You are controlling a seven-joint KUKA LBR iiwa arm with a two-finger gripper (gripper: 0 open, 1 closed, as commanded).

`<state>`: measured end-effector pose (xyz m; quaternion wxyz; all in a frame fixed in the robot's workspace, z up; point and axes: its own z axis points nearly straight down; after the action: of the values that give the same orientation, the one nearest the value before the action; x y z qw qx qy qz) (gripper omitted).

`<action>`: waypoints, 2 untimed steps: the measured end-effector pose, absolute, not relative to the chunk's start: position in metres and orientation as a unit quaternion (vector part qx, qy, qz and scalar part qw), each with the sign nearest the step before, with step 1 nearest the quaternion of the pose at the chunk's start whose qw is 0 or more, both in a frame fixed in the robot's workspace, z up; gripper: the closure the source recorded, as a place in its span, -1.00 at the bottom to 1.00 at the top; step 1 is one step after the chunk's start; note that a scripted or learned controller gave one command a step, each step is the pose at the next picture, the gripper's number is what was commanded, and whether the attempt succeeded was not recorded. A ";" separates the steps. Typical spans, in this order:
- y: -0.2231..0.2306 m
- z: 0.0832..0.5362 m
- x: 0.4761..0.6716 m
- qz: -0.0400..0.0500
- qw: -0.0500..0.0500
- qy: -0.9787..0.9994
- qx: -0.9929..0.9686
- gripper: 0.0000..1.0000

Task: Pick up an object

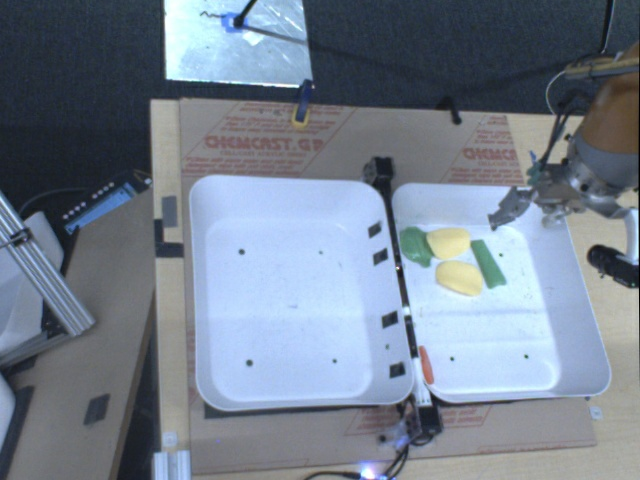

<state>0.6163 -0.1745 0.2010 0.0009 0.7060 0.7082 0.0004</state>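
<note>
The tool (500,216) hovered just above-right of the green stick (488,264), grip state unclear; best descend squarely across its narrow width.

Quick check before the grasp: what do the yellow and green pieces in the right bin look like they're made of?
Yellow pieces: likely smooth plastic, evenly coloured and rounded. Green bar and green lump: similar, matte-looking, possibly plastic or foam; too small to tell.
</note>
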 end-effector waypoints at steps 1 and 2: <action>-0.168 0.081 0.643 0.001 0.001 0.710 0.705 -1.00; -0.139 0.086 0.671 0.002 0.002 0.709 0.705 -1.00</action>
<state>0.6705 -0.1390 0.0859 0.0019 0.7047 0.7095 0.0018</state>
